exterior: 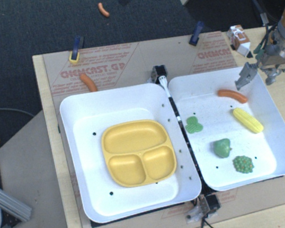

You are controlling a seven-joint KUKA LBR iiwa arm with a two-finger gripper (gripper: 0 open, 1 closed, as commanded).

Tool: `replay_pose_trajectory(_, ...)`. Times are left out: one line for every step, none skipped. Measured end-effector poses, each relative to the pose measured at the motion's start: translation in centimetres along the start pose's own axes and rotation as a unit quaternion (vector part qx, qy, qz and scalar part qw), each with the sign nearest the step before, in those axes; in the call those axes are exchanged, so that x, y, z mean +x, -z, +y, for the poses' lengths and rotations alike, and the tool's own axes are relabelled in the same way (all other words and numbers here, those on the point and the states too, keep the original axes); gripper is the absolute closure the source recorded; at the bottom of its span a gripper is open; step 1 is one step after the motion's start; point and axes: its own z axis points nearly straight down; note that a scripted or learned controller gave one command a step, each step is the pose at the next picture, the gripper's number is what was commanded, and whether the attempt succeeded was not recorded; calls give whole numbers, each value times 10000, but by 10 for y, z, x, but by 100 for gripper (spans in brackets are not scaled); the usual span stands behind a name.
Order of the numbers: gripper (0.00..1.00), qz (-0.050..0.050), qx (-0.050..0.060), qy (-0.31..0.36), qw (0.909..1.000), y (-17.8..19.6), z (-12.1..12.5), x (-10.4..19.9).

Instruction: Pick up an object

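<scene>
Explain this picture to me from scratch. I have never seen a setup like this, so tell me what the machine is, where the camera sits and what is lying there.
One camera looks down at a slant on a bench with two white bins. The left bin holds a yellow divided plate. The right bin holds toy food: a sausage, a corn cob, a green leaf, a green pepper and broccoli. The grey machine at the right edge is a robot arm; its gripper hovers open above the sausage, holding nothing. Another sausage lies on the board behind the bins.

The gripper [258, 73] hangs at the frame's right edge, upper half, its two fingers spread apart.
</scene>
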Motion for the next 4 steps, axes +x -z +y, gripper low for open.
replay_pose_trajectory(0, -16, -70, 16, 10000, 8, 3, 1)
replay_pose_trajectory(0, -8, -40, 27, 10000, -45, 13, 2)
replay_pose_trajectory(0, -7, -42, 17, 10000, -88, 13, 2)
replay_pose_trajectory(0, -8, -46, 17, 10000, -140, 13, 2)
